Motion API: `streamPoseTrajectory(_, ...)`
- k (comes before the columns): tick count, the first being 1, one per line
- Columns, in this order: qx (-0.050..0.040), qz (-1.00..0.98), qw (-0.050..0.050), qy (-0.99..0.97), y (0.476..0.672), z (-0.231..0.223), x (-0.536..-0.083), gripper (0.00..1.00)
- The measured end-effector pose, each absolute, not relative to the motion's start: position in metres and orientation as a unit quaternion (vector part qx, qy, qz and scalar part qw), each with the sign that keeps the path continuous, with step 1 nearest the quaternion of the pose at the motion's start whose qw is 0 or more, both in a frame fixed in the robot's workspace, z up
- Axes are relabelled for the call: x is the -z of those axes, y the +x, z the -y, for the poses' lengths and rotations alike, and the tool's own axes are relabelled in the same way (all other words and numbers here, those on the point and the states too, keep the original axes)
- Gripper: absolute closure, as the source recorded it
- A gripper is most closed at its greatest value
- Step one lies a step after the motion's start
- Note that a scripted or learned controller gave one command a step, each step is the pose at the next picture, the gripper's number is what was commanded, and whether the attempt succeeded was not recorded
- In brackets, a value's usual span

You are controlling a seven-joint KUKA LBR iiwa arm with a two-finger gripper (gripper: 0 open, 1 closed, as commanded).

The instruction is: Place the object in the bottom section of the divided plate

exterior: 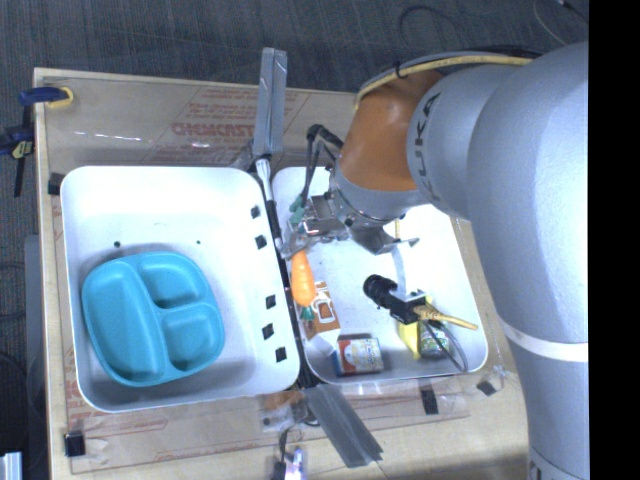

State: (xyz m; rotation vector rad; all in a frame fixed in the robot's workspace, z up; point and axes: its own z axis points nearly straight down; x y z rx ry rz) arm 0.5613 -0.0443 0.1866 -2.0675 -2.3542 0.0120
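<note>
A blue divided plate (150,316) lies in the left bin (150,193), towards its front, with one large section and two smaller ones, all bare. My gripper (303,226) hangs low over the back left corner of the right bin (450,258), close to the wall between the bins. An orange carrot (299,280) lies lengthwise along that wall, its upper end just below the gripper. The wrist hides the fingertips, so I cannot tell whether the carrot is touched.
In the right bin, a small brown and white carton (323,312) lies beside the carrot, a can (360,353) sits at the front, and a yellow and green packet (425,338) is at the front right. The arm covers the bin's back right.
</note>
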Motion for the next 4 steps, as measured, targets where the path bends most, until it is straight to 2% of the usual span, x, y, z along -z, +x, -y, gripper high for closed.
streamPoseTrajectory(1, -0.0039, 0.791, 0.004, -0.612, 0.565, -0.012, -0.187, 1.0)
streamPoseTrajectory(2, -0.0035, 0.816, 0.005, -0.578, 0.562, 0.034, -0.187, 1.0)
streamPoseTrajectory(3, -0.0027, 0.773, 0.002, -0.634, 0.569, 0.042, -0.188, 1.0)
streamPoseTrajectory(4, -0.0032, 0.753, 0.002, -0.658, 0.595, 0.018, -0.187, 1.0)
